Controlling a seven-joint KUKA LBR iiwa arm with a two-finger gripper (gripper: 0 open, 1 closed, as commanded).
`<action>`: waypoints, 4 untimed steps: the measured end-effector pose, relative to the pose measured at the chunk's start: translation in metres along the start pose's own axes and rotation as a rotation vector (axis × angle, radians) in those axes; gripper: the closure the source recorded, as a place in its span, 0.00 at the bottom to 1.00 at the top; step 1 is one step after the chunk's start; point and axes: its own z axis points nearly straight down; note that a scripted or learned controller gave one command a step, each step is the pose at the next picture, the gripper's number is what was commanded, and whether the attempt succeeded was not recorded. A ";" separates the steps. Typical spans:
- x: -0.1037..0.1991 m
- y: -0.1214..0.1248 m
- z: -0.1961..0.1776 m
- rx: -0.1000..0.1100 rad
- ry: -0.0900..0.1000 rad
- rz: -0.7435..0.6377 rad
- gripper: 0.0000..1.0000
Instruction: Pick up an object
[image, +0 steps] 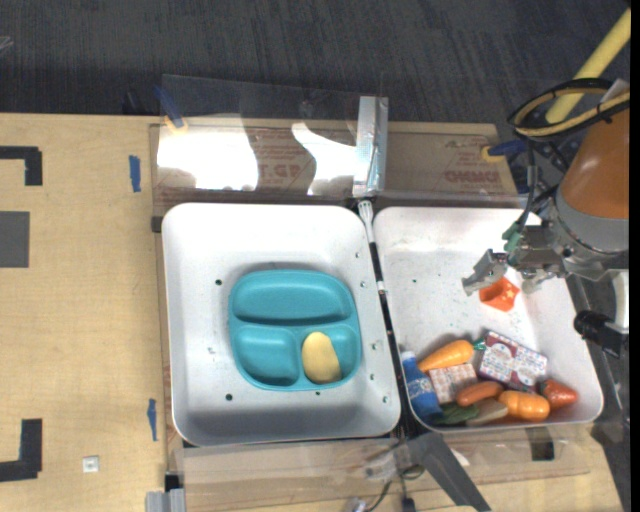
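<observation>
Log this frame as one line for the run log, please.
gripper over right bin | small orange object at fingertips, grasp unclear | toy pile at near edge | yellow item in teal tray

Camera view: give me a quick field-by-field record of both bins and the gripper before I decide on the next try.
left bin: holds a teal divided tray
tray contents: one yellow potato-like item in its lower right compartment
right bin: toy food pile heaped along the near edge; far half bare
gripper: over the right bin, at its right side
small orange item: directly at the fingertips; a held grasp cannot be confirmed
arm: enters from the right
</observation>
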 end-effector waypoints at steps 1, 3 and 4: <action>-0.045 0.019 0.141 -0.009 -0.004 -0.134 0.00; 0.014 0.074 0.140 -0.005 -0.008 -0.024 0.00; -0.026 -0.002 0.141 -0.005 -0.004 -0.078 0.00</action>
